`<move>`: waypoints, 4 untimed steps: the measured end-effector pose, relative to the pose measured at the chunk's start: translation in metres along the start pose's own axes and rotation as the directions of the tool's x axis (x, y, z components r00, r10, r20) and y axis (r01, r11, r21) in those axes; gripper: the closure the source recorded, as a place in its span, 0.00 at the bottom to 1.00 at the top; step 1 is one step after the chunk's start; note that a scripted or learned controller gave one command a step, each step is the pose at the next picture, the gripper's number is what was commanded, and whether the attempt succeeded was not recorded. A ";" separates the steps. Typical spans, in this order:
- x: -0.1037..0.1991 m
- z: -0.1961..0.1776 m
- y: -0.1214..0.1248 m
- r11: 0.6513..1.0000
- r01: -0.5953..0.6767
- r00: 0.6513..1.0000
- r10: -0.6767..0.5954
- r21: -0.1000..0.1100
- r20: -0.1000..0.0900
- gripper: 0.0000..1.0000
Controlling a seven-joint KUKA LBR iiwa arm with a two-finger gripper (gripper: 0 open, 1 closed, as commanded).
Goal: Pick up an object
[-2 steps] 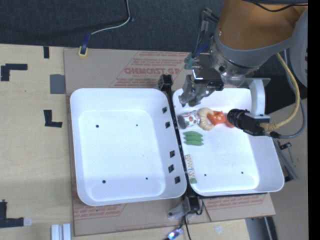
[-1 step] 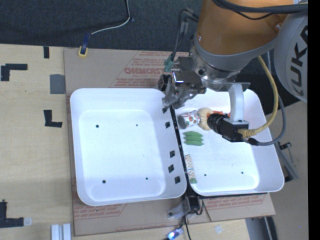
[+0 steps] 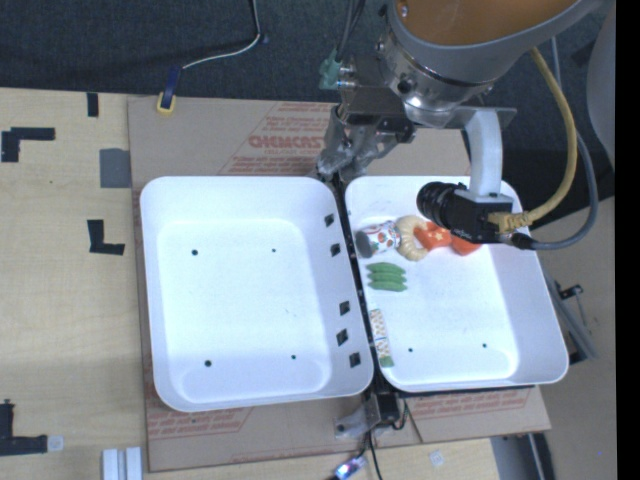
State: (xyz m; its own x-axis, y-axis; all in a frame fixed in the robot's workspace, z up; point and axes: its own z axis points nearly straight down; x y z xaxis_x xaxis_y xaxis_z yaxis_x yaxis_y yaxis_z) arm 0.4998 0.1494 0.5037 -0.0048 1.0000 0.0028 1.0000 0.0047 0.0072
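Toys lie clustered in the right bin [image 3: 520,358] near its upper left, the green pod [image 3: 388,277] with its long axis across, just below and right of the gripper [image 3: 335,166] at the bins' top seam, whose grip state I cannot tell.

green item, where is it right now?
In the right bin, near its left wall. The green item lies just below the small patterned object and above the striped stick.

Green pod [image 3: 387,277], red-white piece [image 3: 379,237], orange toy [image 3: 437,238], right bin [image 3: 520,308]
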 end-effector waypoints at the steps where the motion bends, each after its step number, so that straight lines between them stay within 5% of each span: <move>1: 0.038 -0.033 -0.017 1.000 0.001 1.000 -0.001 0.005 0.001 1.00; 3: 0.024 -0.041 -0.016 1.000 -0.002 1.000 0.002 0.010 0.004 1.00; 4: 0.087 -0.029 -0.016 1.000 0.003 1.000 -0.003 0.011 0.004 1.00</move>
State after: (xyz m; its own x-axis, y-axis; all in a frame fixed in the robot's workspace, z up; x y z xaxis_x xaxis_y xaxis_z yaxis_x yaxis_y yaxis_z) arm 0.4827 0.2366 0.5331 -0.0074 1.0000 -0.0008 1.0000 0.0074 -0.0040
